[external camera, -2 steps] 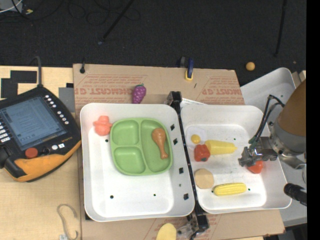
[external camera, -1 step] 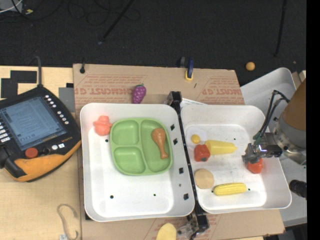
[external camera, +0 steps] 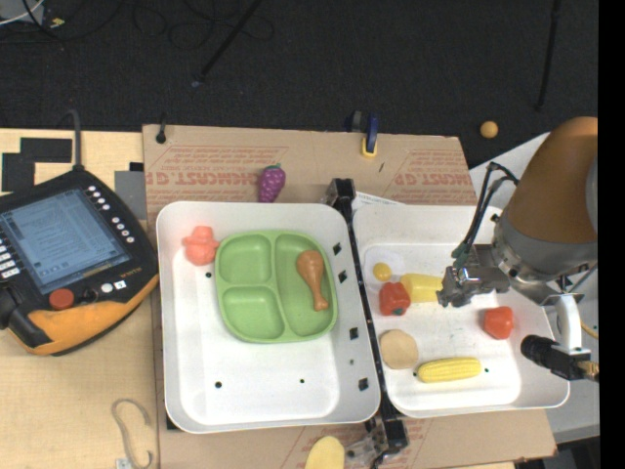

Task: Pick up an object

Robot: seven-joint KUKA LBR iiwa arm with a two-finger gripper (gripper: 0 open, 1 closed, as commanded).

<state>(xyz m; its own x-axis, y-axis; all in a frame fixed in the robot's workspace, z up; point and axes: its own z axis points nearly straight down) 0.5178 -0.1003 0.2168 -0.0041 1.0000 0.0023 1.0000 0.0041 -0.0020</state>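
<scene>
Gripper [external camera: 454, 289] low in the right bin [external camera: 527, 384], just beside a yellow block [external camera: 422, 285], finger state cannot be told, corn cob [external camera: 448, 369] nearby

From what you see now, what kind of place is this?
Probably a robotics lab bench for picking tests: a teach pendant, two white bins holding toy food like a corn cob, and loose cables.

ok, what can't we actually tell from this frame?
- Gripper, camera view: finger state unreadable; too small and dark, wrist above.
- Yellow block: right end hidden behind the gripper, contact unclear.
- Yellow object: cut off by the bottom edge.
- Pendant screen text: too small.
</scene>
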